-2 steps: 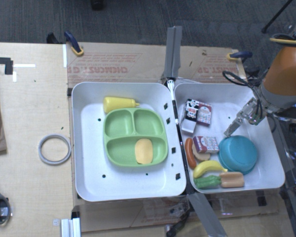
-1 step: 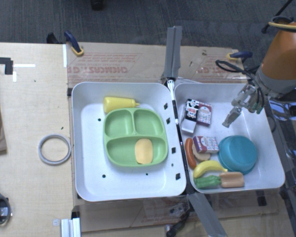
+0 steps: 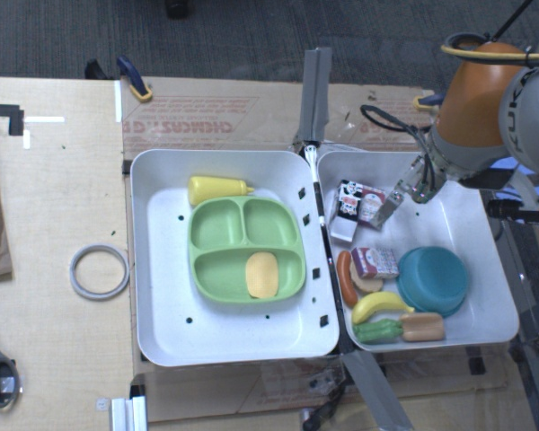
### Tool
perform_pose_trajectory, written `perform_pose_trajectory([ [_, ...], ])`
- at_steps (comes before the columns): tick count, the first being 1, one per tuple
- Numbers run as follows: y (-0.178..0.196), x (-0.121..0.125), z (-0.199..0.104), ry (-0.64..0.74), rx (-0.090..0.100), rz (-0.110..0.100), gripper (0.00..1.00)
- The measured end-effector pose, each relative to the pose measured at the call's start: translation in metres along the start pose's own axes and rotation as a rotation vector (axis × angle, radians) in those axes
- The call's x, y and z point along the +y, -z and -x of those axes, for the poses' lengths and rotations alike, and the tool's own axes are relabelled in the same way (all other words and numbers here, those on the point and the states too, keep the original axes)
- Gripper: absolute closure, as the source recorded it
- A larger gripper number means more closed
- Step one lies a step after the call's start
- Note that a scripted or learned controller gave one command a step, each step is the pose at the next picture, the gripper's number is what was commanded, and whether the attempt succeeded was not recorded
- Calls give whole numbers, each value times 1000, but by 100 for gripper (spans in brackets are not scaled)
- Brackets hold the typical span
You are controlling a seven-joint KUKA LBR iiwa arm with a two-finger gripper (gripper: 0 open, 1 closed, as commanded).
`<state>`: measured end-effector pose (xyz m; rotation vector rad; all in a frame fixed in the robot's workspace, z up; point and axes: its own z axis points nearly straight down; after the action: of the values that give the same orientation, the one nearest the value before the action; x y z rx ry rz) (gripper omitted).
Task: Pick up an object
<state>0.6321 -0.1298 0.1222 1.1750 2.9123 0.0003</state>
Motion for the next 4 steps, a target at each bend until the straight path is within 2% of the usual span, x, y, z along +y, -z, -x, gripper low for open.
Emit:
perform_pose_trajectory([
  [1,15,13,-28,-78,-1,1,0],
  [2,12,-86,20,-71,-1,-1,0],
  [3,11,-97,16,138,-1,0,0],
  [4,-31,-31,-18,-244,1,-1,0],
])
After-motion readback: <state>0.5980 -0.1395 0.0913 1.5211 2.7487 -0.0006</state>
